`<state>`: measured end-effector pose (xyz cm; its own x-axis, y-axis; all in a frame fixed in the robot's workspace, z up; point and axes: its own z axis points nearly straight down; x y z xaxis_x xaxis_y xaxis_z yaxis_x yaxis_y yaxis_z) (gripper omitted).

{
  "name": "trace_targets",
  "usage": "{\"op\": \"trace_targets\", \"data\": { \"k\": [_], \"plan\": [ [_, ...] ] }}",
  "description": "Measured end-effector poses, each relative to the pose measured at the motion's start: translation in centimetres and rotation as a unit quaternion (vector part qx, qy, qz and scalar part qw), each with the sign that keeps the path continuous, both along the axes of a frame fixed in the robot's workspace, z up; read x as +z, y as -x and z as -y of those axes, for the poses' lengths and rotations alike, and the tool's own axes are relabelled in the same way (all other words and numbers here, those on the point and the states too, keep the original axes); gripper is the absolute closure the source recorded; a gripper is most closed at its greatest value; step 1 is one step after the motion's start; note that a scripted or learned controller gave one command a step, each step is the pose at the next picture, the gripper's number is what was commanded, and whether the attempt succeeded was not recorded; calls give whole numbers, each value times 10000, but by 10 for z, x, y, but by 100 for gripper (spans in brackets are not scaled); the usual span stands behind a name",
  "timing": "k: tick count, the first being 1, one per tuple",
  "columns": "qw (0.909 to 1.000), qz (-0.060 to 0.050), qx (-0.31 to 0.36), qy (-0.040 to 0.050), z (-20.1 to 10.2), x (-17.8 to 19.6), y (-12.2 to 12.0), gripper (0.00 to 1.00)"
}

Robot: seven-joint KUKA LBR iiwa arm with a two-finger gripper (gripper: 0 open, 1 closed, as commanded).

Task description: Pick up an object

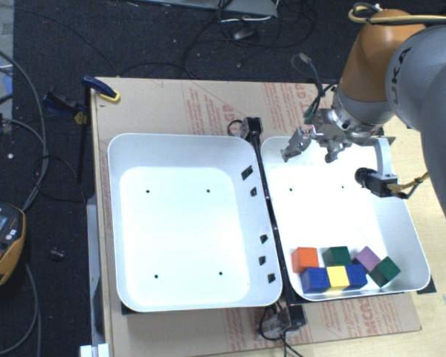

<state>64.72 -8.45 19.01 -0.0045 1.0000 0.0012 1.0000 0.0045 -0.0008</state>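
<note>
Nearest us, at 5 o'clock in the right bin (401,222), the blocks (342,268) huddle touching: orange, blue, yellow, greens, purple. We judge the orange block (305,257) easiest, its left side free. Farther off, at 1 o'clock over the bin's far rim, the pincer (312,149) hangs spread open, holding nothing; we'd lower squarely over one block

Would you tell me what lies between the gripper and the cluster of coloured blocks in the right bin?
In the camera view, only bare white floor of the right bin separates the open two-finger gripper from the coloured blocks at its near edge.
</note>
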Motion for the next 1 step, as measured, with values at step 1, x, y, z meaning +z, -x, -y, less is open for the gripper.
{"op": "trace_targets", "data": {
  "k": [1],
  "plan": [
    [10000, 5, 39, -12, -169, -2, -22, 0]
  ]
}}
